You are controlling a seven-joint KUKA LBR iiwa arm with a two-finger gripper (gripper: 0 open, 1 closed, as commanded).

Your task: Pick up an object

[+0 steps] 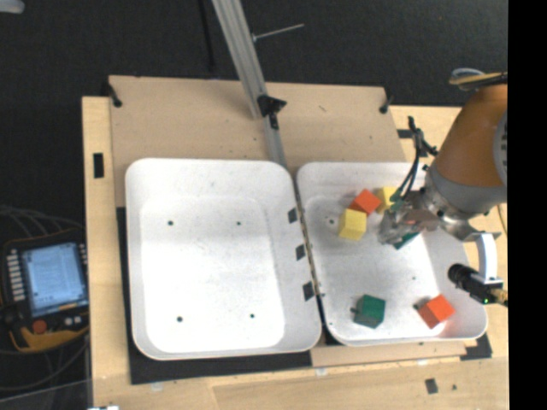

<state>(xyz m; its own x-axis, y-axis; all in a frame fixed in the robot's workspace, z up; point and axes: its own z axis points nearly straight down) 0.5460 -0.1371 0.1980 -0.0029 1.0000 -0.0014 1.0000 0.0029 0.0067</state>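
Over the right bin [342, 338] the grey arm [479, 156] with its orange band comes in from the right edge of the desk [197, 114], and the gripper [398, 227] sits low over the bin's upper middle. Whether it is released or clenched, I cannot tell; the head is a blur of metal from up here. A sliver of teal object [408, 240] peeks out right under the gripper, touching it or nearly so, but it is not clear that anything has been grasped.

Just beside the gripper, toward the bin's left wall, sits a yellow block [352, 225], and tight against its upper right corner an orange block [367, 201]. Another small yellow piece [391, 196] shows between the orange block and the arm. Near the bin's front edge there is a dark green block [369, 311], sitting alone, well apart from the cluster. Over in the front right corner of the same bin rests a second orange block [436, 311].

The left bin [137, 229] lies alongside, its rim touching the right bin's down the middle of the desk. A slanted metal pole [244, 54] runs from the back edge of the desk toward the seam between the bins. Off the desk's left edge, a handheld pendant with a lit screen [51, 276] lies on the dark floor.
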